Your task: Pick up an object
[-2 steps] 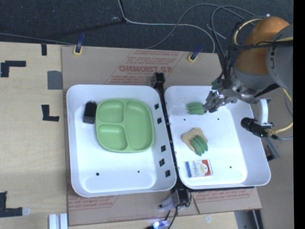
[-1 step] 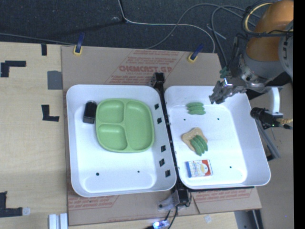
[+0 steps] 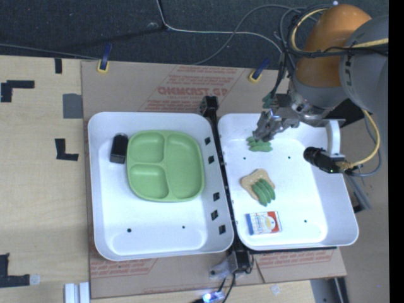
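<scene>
Nearest the lens, a small red, white and blue packet [image 3: 262, 222] lies flat in the right bin [image 3: 315, 197], well below the gripper [image 3: 265, 130] and apart from it. Between packet and gripper rests a tan and green toy [image 3: 260, 187], also untouched. Higher up, the gripper comes down at the bin's upper part, its tips right at a small green object [image 3: 259, 145] lying on the bin floor; whether the fingers are spread or pinching it I cannot tell, since they blur together from above. Behind them rises the grey arm with its orange band [image 3: 328, 43]. Far to the fingers' left, the left bin [image 3: 104, 194] holds a green divided plate [image 3: 165, 165], with a small black block [image 3: 118, 148] just beside the plate's left edge.
</scene>
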Controlling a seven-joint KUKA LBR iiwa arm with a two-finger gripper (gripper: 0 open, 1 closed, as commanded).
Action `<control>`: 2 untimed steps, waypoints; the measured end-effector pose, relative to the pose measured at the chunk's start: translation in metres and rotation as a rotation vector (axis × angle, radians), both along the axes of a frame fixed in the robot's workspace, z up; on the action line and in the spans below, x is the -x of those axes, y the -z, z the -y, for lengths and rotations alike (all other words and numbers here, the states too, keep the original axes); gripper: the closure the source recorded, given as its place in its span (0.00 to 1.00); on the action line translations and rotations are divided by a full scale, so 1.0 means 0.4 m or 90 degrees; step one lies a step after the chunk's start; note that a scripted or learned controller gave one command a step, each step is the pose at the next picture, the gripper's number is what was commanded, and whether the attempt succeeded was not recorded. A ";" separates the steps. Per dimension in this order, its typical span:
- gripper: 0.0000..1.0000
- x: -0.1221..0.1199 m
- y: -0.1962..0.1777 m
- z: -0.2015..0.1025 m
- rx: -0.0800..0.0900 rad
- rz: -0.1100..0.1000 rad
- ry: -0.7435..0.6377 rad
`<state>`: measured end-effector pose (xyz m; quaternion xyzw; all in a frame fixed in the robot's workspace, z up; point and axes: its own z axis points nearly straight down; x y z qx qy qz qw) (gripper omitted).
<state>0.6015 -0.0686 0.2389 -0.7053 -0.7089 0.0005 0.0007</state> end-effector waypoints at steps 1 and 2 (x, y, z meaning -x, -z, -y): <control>1.00 0.006 -0.016 -0.138 -0.001 0.001 -0.001; 1.00 0.010 -0.021 -0.291 -0.001 0.000 -0.002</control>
